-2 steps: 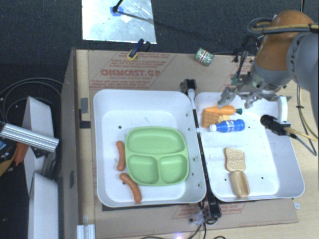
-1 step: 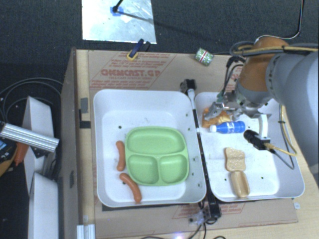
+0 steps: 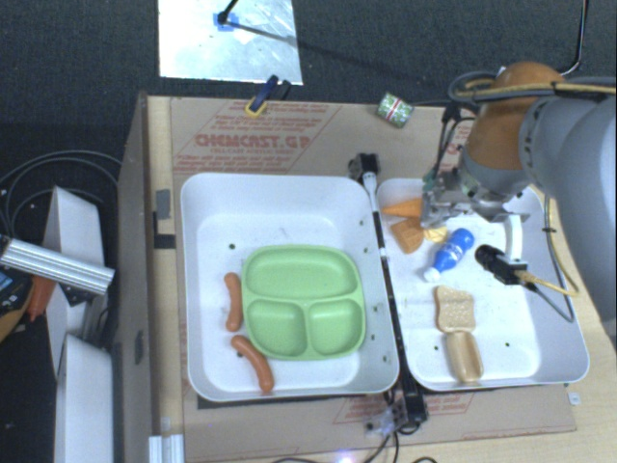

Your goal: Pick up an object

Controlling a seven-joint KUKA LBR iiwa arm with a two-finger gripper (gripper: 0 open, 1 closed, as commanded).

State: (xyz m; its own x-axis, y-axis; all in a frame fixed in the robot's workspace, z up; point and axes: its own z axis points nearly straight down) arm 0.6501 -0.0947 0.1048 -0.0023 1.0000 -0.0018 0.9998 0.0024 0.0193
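Since the tool is seen low over the far part of the right bin, the coming move is judged to turn on what lies closest to it. Whether the tool is wide or narrow cannot be told, as its tip is masked by the wrist, and nothing is seen held in it.

Just to the view's left of the tool an orange wedge is laid, with its long axis running across the view. A second orange piece is found just on the camera's side of the wedge. A blue bottle is placed just beside the tool, also on the camera's side. Its long axis is slanted from upper right to lower left, and its pale end is turned to the lower left.

The bottle is taken as the likeliest target. Only a short shift towards the camera would be called for, and the grip would best be set across that slanted axis.

Farther out, towards the near rim, a bread slice and a tan roll are laid, well apart from the tool. Beyond the divider, in the left bin, a green plate and two sausages are found, farthest of all.
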